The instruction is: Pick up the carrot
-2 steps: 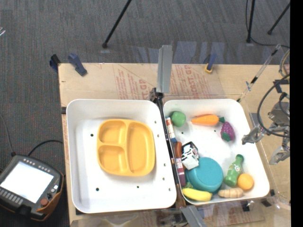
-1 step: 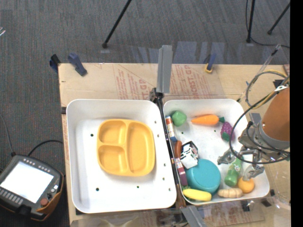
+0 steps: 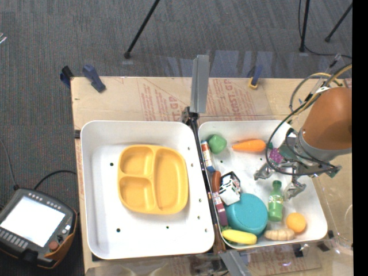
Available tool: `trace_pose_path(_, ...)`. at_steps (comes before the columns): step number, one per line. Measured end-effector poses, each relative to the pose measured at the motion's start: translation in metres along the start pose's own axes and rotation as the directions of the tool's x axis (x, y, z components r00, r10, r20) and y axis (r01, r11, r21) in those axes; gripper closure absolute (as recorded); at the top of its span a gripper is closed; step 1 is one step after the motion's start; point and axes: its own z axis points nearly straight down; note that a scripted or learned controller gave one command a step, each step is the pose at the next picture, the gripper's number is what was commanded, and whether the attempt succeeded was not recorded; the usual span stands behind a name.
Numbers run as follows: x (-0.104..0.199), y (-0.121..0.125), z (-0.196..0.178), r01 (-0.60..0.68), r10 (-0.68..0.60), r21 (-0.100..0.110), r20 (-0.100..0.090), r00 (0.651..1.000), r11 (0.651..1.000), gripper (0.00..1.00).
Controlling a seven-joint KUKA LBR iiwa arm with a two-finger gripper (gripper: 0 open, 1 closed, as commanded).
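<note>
The carrot (image 3: 249, 146), orange with a pointed left tip, lies flat near the far wall of the right bin (image 3: 319, 211). My gripper (image 3: 280, 181) hangs over the right half of that bin, to the right of the carrot and nearer the camera, apart from it. Its two fingers (image 3: 263, 173) are spread, so it is open. The cap of a green bottle (image 3: 276, 204) shows in the gap just below them. The grey and orange arm (image 3: 328, 122) comes in from the right.
The right bin also holds a green ball (image 3: 217, 143), purple grapes (image 3: 276, 154), a black-and-white cube (image 3: 229, 187), a teal bowl (image 3: 247, 213), a banana (image 3: 240, 236), an orange (image 3: 296, 222) and a tan piece (image 3: 279, 234). A yellow divided plate (image 3: 153, 178) sits in the left bin (image 3: 98, 211).
</note>
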Motion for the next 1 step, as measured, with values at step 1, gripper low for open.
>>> trace_pose_path(1,-0.0489,-0.0498,-0.0029,-0.222,0.222,0.004,0.003,0.975,0.975,0.0)
